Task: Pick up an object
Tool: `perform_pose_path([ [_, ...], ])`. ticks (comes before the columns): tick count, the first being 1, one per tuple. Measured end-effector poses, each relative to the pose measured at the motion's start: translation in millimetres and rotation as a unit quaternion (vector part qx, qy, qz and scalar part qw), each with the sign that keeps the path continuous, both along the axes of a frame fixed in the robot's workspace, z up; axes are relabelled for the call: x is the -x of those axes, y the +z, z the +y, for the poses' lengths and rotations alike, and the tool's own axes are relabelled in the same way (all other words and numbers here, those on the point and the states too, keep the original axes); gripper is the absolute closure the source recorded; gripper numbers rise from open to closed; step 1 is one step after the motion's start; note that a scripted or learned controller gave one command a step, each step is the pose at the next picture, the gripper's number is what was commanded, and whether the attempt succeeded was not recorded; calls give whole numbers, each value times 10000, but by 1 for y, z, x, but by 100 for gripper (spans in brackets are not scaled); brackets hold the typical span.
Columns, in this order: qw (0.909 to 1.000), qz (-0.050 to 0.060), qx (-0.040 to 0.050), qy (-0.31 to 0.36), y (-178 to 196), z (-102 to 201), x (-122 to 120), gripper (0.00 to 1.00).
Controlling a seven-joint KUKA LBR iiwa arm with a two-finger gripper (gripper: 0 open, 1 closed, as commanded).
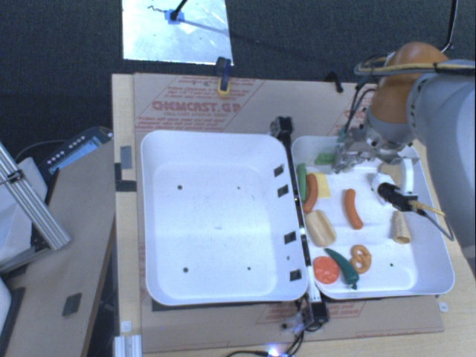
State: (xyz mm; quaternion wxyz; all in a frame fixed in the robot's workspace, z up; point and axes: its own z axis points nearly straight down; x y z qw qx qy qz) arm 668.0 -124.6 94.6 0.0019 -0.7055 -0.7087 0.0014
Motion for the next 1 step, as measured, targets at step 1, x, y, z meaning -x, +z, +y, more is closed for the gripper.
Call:
perform_pose_path([
  [1, 10000, 40, -8, -20, -11, -12, 2, 100],
])
